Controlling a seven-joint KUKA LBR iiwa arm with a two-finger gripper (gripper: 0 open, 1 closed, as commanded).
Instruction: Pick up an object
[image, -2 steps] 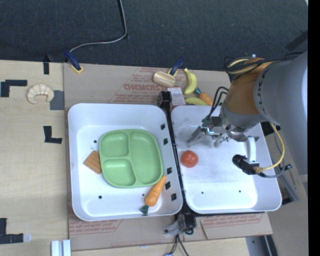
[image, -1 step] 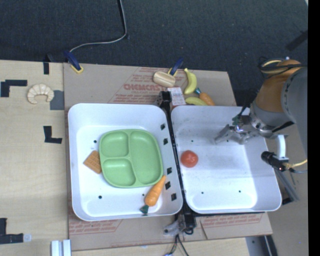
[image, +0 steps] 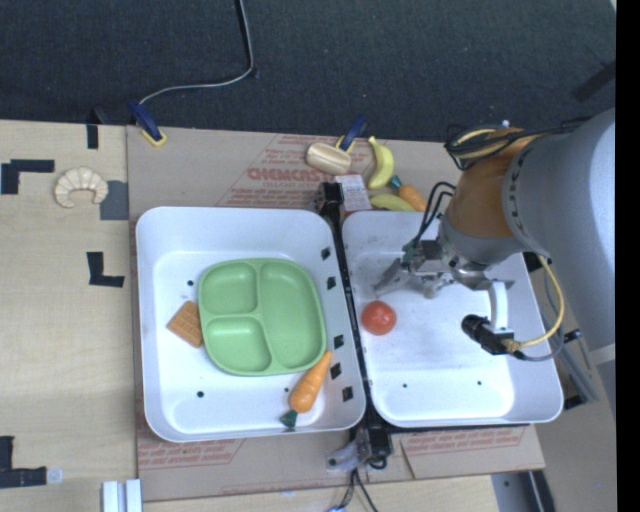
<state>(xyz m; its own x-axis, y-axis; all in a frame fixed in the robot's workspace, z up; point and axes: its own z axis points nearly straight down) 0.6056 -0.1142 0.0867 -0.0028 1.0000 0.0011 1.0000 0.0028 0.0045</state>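
Tomato-red, a small round plastic fruit (image: 378, 318) sits on the floor of the right-hand white bin (image: 470, 400), close to the divider. I see my two-finger gripper (image: 405, 275) just above it and slightly right, fingers spread apart, gripping nothing. I judge a short drop down-left would straddle it.

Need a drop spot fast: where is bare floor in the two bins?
Right bin: bare front half, below the tomato and gripper. Left bin: crowded by green tray, cracker, carrot; a bare strip along its back.
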